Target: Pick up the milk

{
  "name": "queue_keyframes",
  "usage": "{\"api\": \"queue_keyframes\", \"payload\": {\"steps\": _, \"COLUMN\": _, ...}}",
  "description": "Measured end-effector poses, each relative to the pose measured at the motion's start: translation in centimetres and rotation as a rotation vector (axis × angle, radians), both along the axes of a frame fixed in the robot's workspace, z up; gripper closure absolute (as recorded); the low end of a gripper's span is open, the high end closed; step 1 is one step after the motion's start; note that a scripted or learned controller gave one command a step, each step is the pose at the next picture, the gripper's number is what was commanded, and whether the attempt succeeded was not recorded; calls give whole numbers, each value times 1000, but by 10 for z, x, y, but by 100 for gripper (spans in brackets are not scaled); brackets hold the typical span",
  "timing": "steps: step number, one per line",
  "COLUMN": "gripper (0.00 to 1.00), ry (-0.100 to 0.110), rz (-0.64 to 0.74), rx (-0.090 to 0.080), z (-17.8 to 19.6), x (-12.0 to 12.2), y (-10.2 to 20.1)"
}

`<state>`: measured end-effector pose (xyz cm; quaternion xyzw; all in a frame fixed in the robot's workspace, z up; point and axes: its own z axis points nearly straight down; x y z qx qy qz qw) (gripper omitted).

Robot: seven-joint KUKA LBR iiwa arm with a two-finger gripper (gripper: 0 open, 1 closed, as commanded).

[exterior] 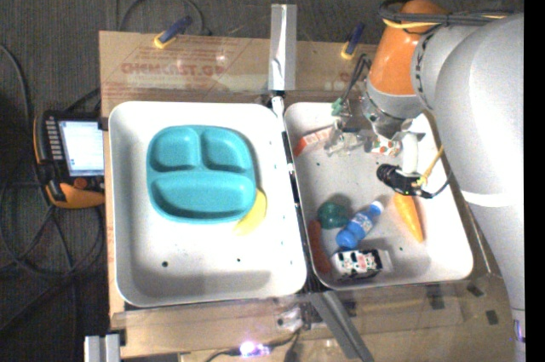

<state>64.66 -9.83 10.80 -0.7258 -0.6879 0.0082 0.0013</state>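
Two shallow white plastic bins sit side by side on the bench, the left bin filling the middle-left of the frame and the right bin the middle-right, their rounded rims meeting at the centre. The bulky grey arm with its glossy orange band comes in from the upper right, its smooth shell covering the right bin's far corner. In the left bin lies a matte teal plastic tray with three compartments, and a curved yellow banana-like piece peeks out from under its lower right edge. The two-finger gripper hangs over the upper part of the right bin; whether its pincer is apart or together cannot be told. Toward the right side of that bin lies a tapered orange carrot. A blue bottle with a white cap lies tilted near the bin's middle, touching a round dark green object. The milk, a small dark carton with white and red print, lies at the bin's lower edge, well apart from the gripper.
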Motion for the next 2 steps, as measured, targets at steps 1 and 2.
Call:
{"api": "queue_keyframes", "payload": {"steps": 1, "gripper": 0, "ry": 0, "rz": 0, "rx": -1, "z": 0, "x": 0, "y": 0}}
{"api": "queue_keyframes", "payload": {"steps": 2, "gripper": 0, "ry": -11, "rz": -191, "rx": 6, "z": 75, "x": 6, "y": 47}}
